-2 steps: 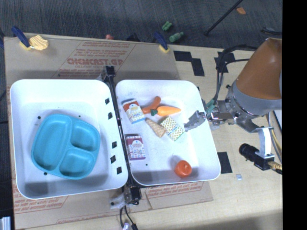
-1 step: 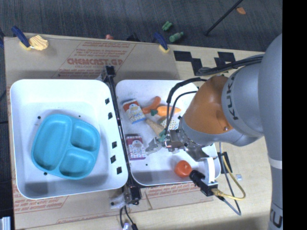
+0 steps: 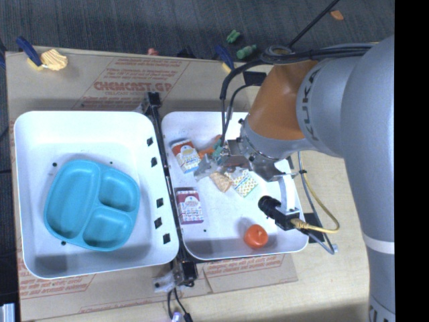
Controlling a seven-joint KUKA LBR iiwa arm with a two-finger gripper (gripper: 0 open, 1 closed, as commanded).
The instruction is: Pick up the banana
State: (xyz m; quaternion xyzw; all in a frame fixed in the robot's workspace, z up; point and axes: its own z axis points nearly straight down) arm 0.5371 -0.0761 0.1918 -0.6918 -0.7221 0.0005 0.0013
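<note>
Plainly, two white bins sit side by side on the bench [image 3: 127, 79]; the left bin [image 3: 30, 129] holds one blue plate [image 3: 92, 204] with three compartments, lying near its middle; the right bin [image 3: 201, 121] holds several small things: one red and white packet [image 3: 186, 155] near its upper left, one red carton [image 3: 190, 206] lying flat near the left wall, one orange ball [image 3: 255, 235] near the lower edge, one checked packet [image 3: 245, 184] and one tan piece [image 3: 220, 180] just beside it in the middle; the arm [image 3: 335, 113] reaches in over the right bin, one arm with one orange band [image 3: 285, 102], and the gripper [image 3: 226, 154] hangs above the cluster of small things in the middle; whether the gripper is apart or together I cannot tell, and where the banana lies among those things I cannot tell either; two blue clips [image 3: 27, 49] sit at the bench's far edge.
</note>
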